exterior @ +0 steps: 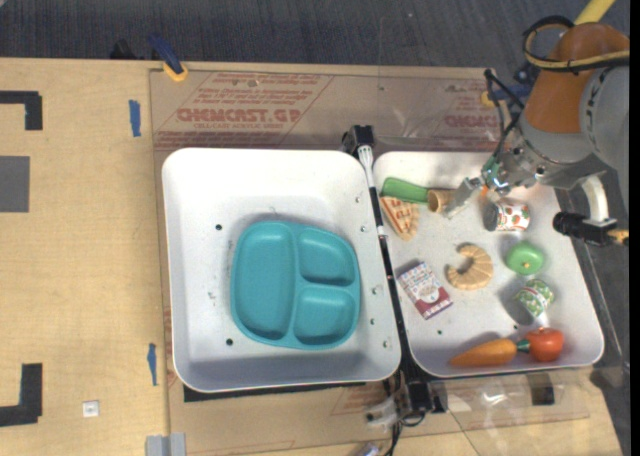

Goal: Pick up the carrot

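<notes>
You will find the carrot (484, 352), a smooth orange taper, lying flat near the front edge of the right bin (585, 284), its thick end touching a round red tomato (546, 344). The pincer (497, 182) hangs over the back of this bin, well apart from the carrot; whether it is apart or together cannot be told. Note the other items in the same bin: a green cylinder (404, 189), a ridged waffle wedge (400, 216), a flat printed packet (423, 288), a curled croissant (470, 268), a glossy green apple (525, 260) and two small printed cans (512, 216) (533, 298). The left bin (190, 244) carries a teal three-compartment tray (296, 284) with rounded corners. Both bins are shallow white plastic on a tan wooden bench (80, 274). Bare bin floor lies between the carrot and the croissant.
</notes>
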Robot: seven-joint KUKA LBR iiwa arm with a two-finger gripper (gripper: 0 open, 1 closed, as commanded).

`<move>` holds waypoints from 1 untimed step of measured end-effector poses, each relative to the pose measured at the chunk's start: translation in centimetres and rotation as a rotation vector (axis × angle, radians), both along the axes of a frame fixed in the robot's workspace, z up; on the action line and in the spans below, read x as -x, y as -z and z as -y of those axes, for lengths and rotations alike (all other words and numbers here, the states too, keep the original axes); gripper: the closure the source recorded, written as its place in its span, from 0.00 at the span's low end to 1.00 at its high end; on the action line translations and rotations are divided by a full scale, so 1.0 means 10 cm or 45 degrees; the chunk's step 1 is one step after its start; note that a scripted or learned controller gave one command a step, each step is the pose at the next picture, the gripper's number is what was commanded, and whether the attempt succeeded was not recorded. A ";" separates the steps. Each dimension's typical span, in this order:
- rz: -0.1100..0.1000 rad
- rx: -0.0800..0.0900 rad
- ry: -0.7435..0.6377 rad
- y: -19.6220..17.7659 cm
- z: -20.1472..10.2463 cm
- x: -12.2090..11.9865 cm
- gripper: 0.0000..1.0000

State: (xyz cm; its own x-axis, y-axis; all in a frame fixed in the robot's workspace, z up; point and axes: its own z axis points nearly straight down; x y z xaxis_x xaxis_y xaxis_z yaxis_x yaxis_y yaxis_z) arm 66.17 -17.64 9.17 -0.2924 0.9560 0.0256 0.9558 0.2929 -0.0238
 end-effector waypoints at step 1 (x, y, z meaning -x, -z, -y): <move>-0.010 -0.034 0.096 0.01 0.08 -0.06 0.00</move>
State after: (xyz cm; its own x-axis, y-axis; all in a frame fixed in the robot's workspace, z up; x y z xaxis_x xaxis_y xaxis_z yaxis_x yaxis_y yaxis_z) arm 66.77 -18.41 9.10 -0.2193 0.9742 0.0534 0.9750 0.2208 -0.0247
